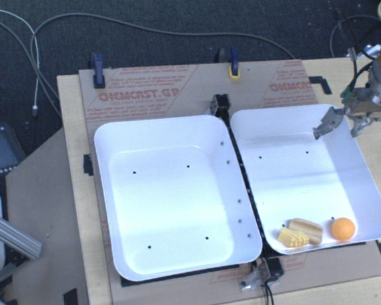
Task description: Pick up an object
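Observation:
Three small objects lie along the front edge of the right bin: an orange ball, a tan bread roll and a yellow corn piece touching the roll. My gripper hangs over the bin's far right corner, well behind the objects. Its two grey fingers are spread apart with nothing between them.
The left bin sits beside the right one, separated by a black divider strip. Clamps hold the cardboard backing at the rear. Cables run over the dark floor behind the bench.

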You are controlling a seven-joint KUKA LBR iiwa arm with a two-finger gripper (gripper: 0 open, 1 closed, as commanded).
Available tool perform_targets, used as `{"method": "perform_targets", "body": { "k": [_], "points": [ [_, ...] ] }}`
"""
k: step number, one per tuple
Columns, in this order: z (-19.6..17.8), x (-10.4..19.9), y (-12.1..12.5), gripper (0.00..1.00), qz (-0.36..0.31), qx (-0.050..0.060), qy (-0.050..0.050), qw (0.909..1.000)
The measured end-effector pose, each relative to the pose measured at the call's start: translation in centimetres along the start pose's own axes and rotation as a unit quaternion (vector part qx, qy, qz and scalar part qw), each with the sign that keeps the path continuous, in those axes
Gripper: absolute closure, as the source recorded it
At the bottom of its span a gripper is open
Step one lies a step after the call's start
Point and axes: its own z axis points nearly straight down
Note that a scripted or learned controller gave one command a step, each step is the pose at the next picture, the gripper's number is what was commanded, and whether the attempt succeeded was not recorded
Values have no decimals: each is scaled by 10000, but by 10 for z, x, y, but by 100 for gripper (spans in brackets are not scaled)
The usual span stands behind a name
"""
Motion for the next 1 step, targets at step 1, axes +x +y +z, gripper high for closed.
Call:
{"method": "perform_targets", "body": {
  "k": [1],
  "points": [
    [-11,0,0,100,-1,-7,-1,10000]
  ]
}}
